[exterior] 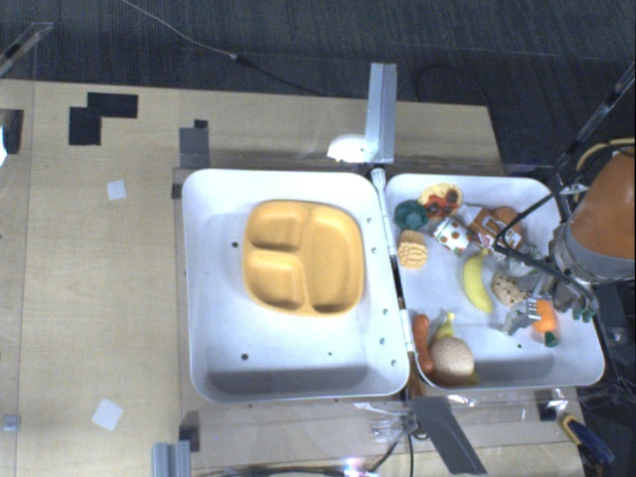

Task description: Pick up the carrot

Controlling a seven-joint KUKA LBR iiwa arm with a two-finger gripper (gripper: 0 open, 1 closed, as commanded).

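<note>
1. The bench [99, 296] is pale wood. On it lie small white paper squares and, in the far left corner, some black blocks; beyond its far edge the floor [248, 18] is dark carpet, with a thin cable crossing it.
2. Two shallow white bins sit side by side, divided by a metal post [382, 112] that rises at their far edge; this post is the landmark for what follows.
3. The left bin [214, 366], left of the post, holds a yellow divided plate [303, 256] near its middle.
4. The right bin [576, 366], right of the post, holds a scatter of toy food: a yellow banana [476, 284], a waffle-textured piece [412, 252], a dark green piece [408, 214] and a brown egg-shaped ball [452, 358].
5. The carrot [544, 321], small and orange with a green tip, lies far right of the post, toward the near right corner of that bin.
6. The gripper [525, 316] hangs just beside the carrot, on the side toward the post, with the orange band [608, 207] above it.
7. Whether the fingers are spread or closed cannot be told, and the carrot is not visibly between them.
8. A red-orange piece [422, 334] lies by the divider, nearer the viewer than the post.
</note>
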